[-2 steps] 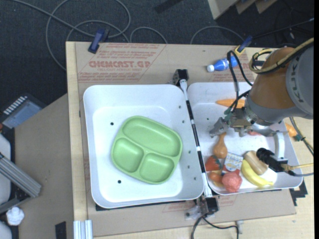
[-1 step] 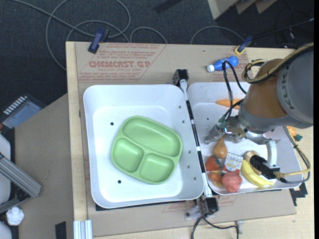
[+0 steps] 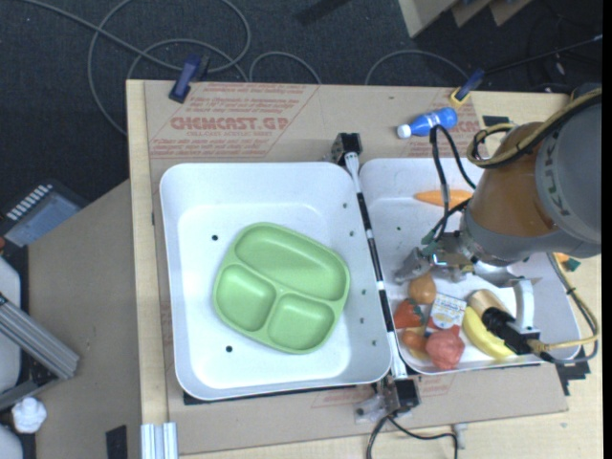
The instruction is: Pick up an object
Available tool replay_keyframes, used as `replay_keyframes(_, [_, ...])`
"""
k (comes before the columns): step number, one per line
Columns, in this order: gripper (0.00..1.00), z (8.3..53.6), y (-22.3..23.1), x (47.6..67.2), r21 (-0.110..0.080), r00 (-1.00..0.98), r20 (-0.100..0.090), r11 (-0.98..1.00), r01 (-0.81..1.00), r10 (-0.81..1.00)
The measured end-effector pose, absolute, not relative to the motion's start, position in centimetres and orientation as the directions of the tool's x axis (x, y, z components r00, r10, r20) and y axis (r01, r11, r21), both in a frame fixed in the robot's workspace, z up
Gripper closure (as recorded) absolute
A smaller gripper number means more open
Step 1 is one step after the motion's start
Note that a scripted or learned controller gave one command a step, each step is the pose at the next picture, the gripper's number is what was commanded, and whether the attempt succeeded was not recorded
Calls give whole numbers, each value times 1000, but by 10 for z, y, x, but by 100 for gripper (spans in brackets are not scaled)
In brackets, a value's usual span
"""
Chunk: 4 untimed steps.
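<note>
The right bin (image 3: 402, 185) holds several small items in its near half: a brownish round piece (image 3: 422, 289), a red tomato-like piece (image 3: 408, 314), a reddish lump (image 3: 445, 348), a yellow banana (image 3: 484, 332) and a small white packet (image 3: 447, 307). An orange carrot (image 3: 442, 198) lies toward the bin's far side. My gripper (image 3: 426, 261) reaches in from the right and hangs low over the bin, just above the brownish piece. The arm's orange band (image 3: 507, 194) covers much of the bin's right part.
The left bin (image 3: 191, 194) carries a green divided plate (image 3: 279, 287) in its middle. A black hinge bar (image 3: 368, 247) runs between the bins. A blue-and-white bottle (image 3: 427, 122) lies on the bench behind the right bin. Cables loop near the wrist.
</note>
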<state>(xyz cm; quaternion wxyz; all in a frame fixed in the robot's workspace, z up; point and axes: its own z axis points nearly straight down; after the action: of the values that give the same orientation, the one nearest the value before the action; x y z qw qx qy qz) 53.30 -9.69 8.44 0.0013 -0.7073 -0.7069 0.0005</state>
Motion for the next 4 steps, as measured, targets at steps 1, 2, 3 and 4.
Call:
replay_keyframes(1, [0, 84, -105, 515, -3, 1, 1, -1, 1000, 1000])
replay_keyframes(2, [0, 84, -108, 538, 2, 0, -1, 0, 1000, 1000])
replay_keyframes(3, [0, 84, -94, 520, -2, 1, 1, -1, 1000, 1000])
replay_keyframes(4, [100, 94, -94, 520, -1, 1, 1, -1, 1000, 1000])
